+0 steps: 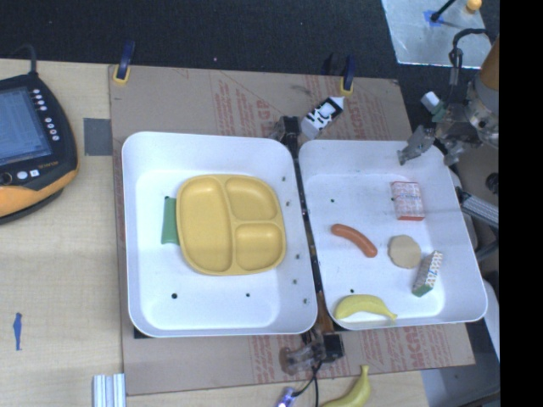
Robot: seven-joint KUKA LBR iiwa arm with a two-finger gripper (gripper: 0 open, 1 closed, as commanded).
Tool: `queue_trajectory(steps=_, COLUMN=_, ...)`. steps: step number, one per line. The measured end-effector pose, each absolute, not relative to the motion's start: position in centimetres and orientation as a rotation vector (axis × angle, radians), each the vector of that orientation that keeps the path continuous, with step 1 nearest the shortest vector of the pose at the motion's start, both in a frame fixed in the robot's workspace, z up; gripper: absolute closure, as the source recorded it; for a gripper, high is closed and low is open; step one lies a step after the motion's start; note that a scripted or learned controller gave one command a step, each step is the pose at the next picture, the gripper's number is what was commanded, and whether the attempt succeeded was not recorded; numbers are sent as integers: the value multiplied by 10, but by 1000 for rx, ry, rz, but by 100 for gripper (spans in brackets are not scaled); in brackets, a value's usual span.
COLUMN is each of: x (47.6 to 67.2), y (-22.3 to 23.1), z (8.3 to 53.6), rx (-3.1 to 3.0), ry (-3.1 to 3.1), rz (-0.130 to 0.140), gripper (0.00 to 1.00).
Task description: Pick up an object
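Note:
The right bin (pixel 454 308) holds a red sausage (pixel 354 239), a round tan biscuit (pixel 405 251), a red-and-white packet (pixel 407 200), a striped wrapped bar (pixel 428 273) and a yellow banana (pixel 365 309) by its front rim. My gripper (pixel 428 145) hangs over that bin's back right corner, above and behind the packet, apart from every object. Nothing shows in its grasp.
The left bin (pixel 153 303) carries a yellow divided plate (pixel 231 223) with a green item (pixel 170 220) poking out at its left. A control pendant (pixel 30 147) lies far left. A black-and-white object (pixel 322 114) sits behind the bins, and a second banana (pixel 352 390) lies in front.

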State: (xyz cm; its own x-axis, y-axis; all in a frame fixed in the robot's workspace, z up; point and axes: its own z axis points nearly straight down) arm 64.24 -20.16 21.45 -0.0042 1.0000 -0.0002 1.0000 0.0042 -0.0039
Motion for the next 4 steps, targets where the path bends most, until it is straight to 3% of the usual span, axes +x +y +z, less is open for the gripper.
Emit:
queue_trajectory(steps=1, x=625, y=-212, z=135, rx=-2213, ry=-2225, rz=7, gripper=0)
queue_trajectory(steps=2, x=656, y=-212, z=122, rx=-2215, ry=-2224, rz=1, gripper=0)
queue_trajectory(steps=3, x=629, y=-212, z=92, rx=-2214, ry=-2225, rz=6, gripper=0)
queue_trajectory(steps=4, x=656, y=-212, z=92, rx=-2216, ry=-2224, rz=2, gripper=0)
